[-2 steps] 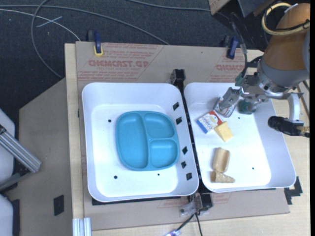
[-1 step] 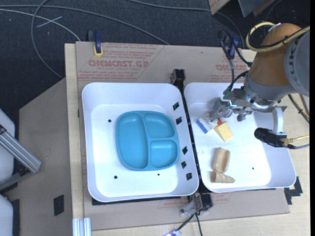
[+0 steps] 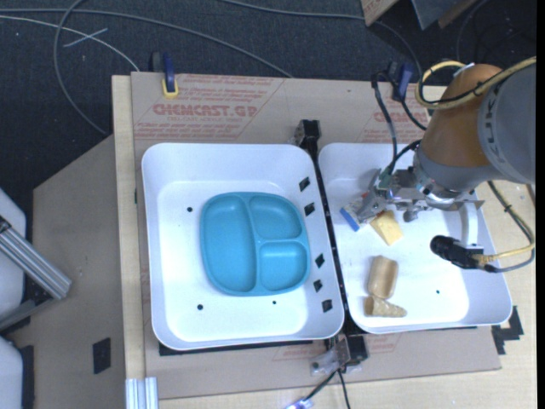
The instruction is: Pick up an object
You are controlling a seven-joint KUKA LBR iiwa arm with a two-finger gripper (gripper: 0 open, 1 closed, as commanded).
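Observation:
In the right bin (image 3: 485, 296), a pale yellow wedge-shaped block (image 3: 387, 227) lies near the middle. A small blue piece (image 3: 349, 218) rests just left of it, close to the bin's left wall. Two tan, bread-like pieces lie nearer the front, one upright (image 3: 382, 275) and one flat (image 3: 385, 308) below it. My gripper (image 3: 381, 201) hangs low over the bin, right at the far edge of the yellow block and just right of the blue piece. The orange-banded wrist (image 3: 456, 135) covers the bin's far right part.
The left bin (image 3: 170, 254) holds a blue divided plate (image 3: 254, 242). A black divider with clips (image 3: 317, 228) runs between the bins. Cables (image 3: 502, 258) trail from the arm across the right bin's right side.

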